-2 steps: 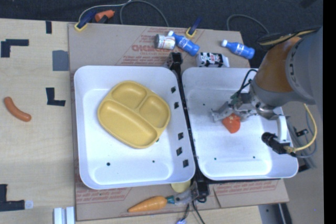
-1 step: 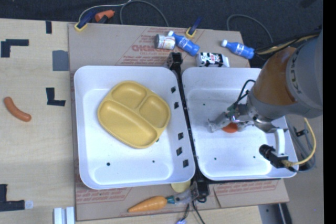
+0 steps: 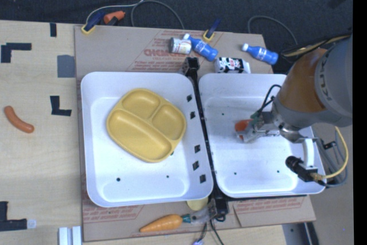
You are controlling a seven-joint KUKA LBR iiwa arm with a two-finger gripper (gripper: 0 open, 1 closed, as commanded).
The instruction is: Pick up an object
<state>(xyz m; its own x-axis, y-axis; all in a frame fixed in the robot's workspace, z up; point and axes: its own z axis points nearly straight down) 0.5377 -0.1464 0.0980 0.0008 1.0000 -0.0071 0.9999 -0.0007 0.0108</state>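
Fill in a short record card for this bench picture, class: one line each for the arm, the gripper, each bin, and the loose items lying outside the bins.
arm: grey KUKA arm reaching in from the right
gripper: gripper low in the right bin, beside a small red object; grasp cannot be confirmed
left bin: left bin holds a yellow divided plate
right bin: right bin holds the small red object
outside bins: two blue bottles, toy carrot, toy sausage
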